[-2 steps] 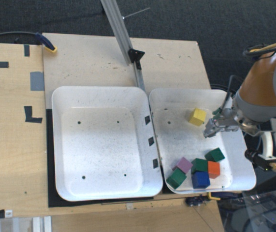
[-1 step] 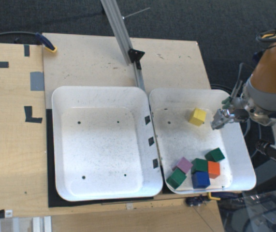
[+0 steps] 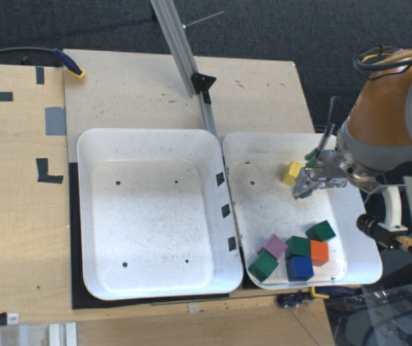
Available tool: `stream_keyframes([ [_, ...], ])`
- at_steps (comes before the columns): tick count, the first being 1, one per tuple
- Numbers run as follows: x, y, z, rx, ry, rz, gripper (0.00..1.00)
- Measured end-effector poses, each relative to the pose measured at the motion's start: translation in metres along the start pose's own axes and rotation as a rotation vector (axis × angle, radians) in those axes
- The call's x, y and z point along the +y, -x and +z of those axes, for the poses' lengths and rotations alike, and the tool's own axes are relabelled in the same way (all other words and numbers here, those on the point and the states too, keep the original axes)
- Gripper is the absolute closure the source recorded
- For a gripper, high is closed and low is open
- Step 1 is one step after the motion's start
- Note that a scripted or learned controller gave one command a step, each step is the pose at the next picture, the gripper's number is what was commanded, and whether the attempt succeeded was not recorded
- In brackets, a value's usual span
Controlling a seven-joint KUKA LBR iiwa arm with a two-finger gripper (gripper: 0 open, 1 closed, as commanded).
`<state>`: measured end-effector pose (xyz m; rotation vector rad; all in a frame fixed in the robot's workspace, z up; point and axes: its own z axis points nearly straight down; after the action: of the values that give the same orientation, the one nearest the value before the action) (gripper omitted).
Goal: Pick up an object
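while small matte blocks (green, purple, blue, orange) (image 3: 296, 254) cluster at the near end of the smooth white right bin (image 3: 263, 157), the arm w/ orange band reaches in from the right, gripper (image 3: 305, 186) touching a yellow cube (image 3: 291, 173), finger state unclear.

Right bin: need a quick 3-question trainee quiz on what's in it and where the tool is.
1. True or false: the yellow block lies apart from the cluster of blocks at the right bin's near edge.
2. Which block sits nearest the tool? A) blue B) yellow C) purple
3. Fill in: the orange block touches the ___ block beside it.

Key: 1 true; 2 B; 3 blue.
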<state>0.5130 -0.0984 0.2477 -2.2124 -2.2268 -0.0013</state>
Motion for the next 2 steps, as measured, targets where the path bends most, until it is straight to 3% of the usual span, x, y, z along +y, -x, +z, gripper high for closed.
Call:
stream_keyframes([
  [2, 0.003, -0.11, -0.001, 0.0, 0.0, -0.001, 1.0],
])
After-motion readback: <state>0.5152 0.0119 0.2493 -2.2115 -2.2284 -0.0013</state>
